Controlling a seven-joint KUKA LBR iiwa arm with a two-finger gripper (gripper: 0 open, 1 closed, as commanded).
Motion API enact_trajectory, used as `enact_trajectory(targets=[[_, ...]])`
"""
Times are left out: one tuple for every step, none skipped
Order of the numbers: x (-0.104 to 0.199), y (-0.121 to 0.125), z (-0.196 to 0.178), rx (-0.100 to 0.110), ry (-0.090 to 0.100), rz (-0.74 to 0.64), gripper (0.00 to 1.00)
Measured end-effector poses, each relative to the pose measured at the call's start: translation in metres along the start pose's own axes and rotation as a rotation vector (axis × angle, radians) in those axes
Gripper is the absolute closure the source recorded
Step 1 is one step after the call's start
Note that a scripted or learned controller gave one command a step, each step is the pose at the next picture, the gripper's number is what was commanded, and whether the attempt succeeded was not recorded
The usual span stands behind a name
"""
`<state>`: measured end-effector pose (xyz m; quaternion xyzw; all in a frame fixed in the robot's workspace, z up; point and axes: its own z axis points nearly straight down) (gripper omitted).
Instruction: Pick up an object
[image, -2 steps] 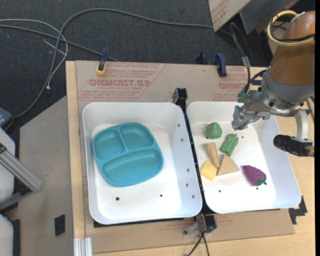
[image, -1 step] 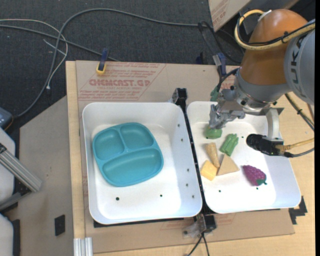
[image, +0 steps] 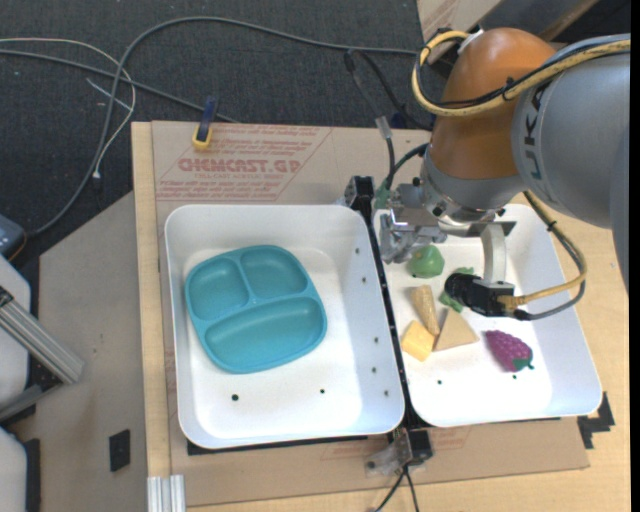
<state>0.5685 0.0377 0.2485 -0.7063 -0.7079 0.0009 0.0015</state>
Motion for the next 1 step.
enact_trajectory(targets=[[0.0534, 0.0078, -0.0028, -0.005, 0.0, -0.001, 1.0]])
